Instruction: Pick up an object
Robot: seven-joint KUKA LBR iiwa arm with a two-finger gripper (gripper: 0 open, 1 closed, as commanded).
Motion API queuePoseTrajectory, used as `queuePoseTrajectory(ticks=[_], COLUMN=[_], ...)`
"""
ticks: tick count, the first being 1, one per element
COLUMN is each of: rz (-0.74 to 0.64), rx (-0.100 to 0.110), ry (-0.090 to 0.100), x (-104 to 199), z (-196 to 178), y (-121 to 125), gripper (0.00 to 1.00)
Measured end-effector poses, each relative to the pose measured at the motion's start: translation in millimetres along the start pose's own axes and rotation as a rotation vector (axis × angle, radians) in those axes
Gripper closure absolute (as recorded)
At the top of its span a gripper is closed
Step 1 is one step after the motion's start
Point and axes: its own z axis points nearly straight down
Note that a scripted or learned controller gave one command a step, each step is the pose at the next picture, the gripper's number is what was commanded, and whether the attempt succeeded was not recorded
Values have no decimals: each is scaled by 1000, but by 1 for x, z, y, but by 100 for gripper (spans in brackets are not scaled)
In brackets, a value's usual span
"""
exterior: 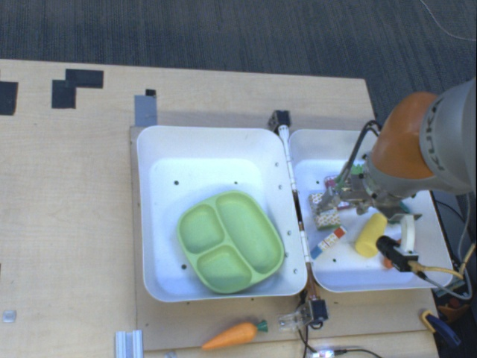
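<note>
We see the arm [417,148] reaching from the right, bent low over the right bin [350,273]. Its gripper [344,198] is down among the small things in that bin. Whether the gripper is open or closed we cannot tell, because the wrist covers it from above. We also see nothing clearly held in it.

The things to pick lie close together here. The biggest is a yellow piece [370,235], near the middle of the bin and partly under the wrist. Left of it is a patterned block [326,217], just beside the gripper tip and maybe touching it. Below the block lies a thin stick [329,242] with a red and a blue end.

We judge that the step in hand is the descent for a grasp, and the block seems to be the target. For the next move, the gripper must close well on the block and then rise straight. The bin wall is near on the left, so a push to that side could trap the block there.

Around all this, a dark carpet [223,21] lies behind the pale wooden bench [67,222]. The left bin [201,151] holds a green divided plate [231,241]. A carrot [232,336] lies on the bench in front of the bins.
</note>
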Motion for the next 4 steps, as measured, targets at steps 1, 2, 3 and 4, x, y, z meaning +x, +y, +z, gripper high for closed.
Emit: queuePoseTrajectory(ticks=[1,2,3,4], rz=[3,2,-1,1], rx=[7,0,10,9], ry=[-3,-4,-1,-3], x=[-23,-23,23,-58], z=[20,8,-78,-108], y=[-61,-59,29,120], gripper=[0,100,100,100])
